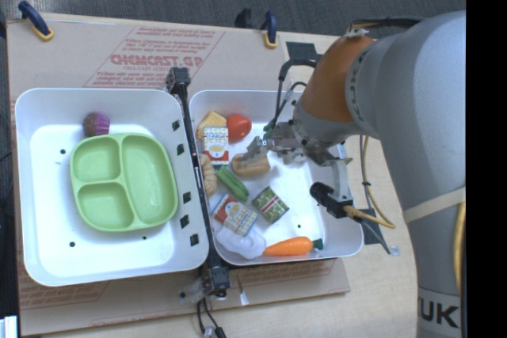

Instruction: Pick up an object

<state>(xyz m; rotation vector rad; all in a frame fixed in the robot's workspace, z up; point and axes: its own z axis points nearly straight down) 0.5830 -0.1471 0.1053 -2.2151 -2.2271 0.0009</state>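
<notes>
While the gripper [260,150] hung low over the right bin [337,237], apparently lined up on the bread roll [252,165], I could not tell its state.

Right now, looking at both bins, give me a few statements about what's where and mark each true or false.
1. The green tray lies in the left bin. True.
2. The carrot lies in the left bin. False: it lies near the front edge of the right bin.
3. A purple thing sits behind the tray. True.
4. The gripper hovers over the left bin. False: it is over the right bin, by the bread roll.
5. The tomato is in the right bin. True.
</notes>
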